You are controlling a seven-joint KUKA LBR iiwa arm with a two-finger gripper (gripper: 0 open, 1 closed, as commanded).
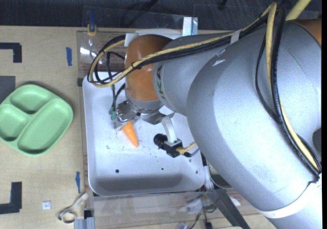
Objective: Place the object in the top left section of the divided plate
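My arm point(245, 105) reaches in over the white bin point(102, 172), big grey body covering most of the bin's right side, orange band point(145, 67) sitting above the bin's upper middle. My pincer point(122, 115) hangs down inside the bin, just left of the bin's centre. Can't tell if my pincer is apart or together; the wrist blocks the view of it. The carrot point(131, 134), a small orange cone-shaped piece, lies on the bin floor right under my pincer, its top end touching or just beside the metal tip, pointing down toward the bin's near wall. Can't tell if it is gripped or just lying there. A bit of green point(111, 114) shows at the left of my pincer, too small to identify. A black fitting with a cable point(168, 145) sits right of the carrot, over the bin floor. Dark specks dot the bin floor below the carrot. The green divided plate point(34, 119) sits on the wooden table point(41, 33), well apart from the bin, off its left wall. Plate has three sections, all showing bare green.
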